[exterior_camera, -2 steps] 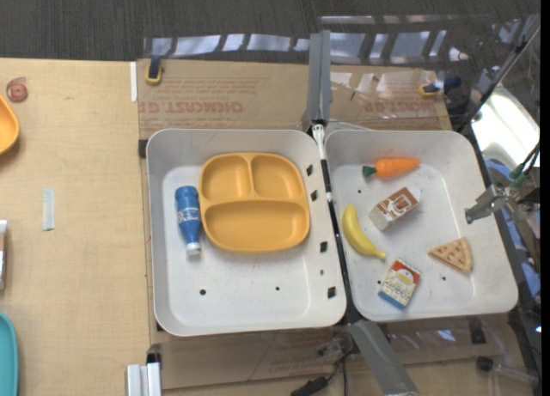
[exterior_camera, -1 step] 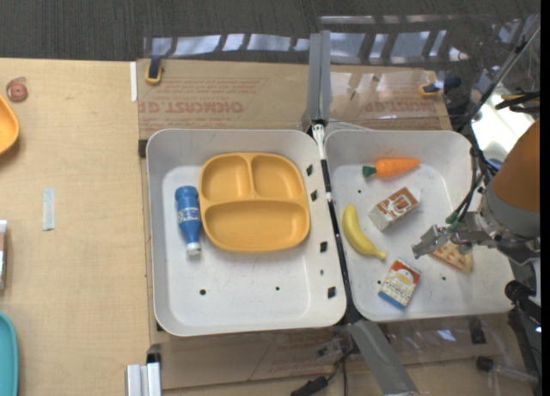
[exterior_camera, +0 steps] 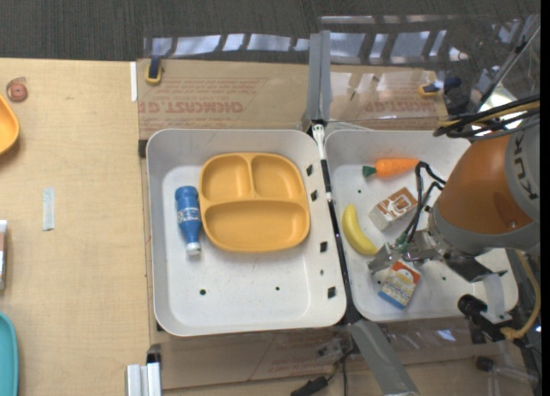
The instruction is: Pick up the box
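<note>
Over the right bin (exterior_camera: 344,295), the gripper (exterior_camera: 397,258) hangs just above a small box (exterior_camera: 399,285); its grip I cannot tell. Banana (exterior_camera: 358,230) nearby may get nudged.

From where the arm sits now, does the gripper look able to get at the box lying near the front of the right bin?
Probably yes. The gripper is right above the box in the right bin; the banana lies beside it, not over it.
</note>
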`<state>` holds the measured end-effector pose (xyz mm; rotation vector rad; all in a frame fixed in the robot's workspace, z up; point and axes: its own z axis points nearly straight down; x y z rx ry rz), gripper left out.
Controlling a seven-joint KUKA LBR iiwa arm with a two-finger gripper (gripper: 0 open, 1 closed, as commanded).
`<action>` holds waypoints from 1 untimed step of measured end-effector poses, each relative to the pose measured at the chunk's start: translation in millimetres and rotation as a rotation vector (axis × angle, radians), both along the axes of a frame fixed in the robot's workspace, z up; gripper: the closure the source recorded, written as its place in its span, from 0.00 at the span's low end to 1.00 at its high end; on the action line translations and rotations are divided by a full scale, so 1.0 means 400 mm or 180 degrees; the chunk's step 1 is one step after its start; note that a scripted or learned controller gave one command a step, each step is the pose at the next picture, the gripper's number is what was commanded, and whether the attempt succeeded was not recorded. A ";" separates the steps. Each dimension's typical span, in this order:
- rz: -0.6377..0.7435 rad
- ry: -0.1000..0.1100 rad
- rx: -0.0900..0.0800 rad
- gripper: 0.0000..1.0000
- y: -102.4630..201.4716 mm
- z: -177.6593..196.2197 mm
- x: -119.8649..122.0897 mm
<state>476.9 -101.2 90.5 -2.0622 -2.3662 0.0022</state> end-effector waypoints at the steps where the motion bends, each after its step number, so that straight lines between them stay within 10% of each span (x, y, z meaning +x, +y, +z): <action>1: -0.0015 -0.0005 -0.0002 1.00 -0.004 0.022 0.002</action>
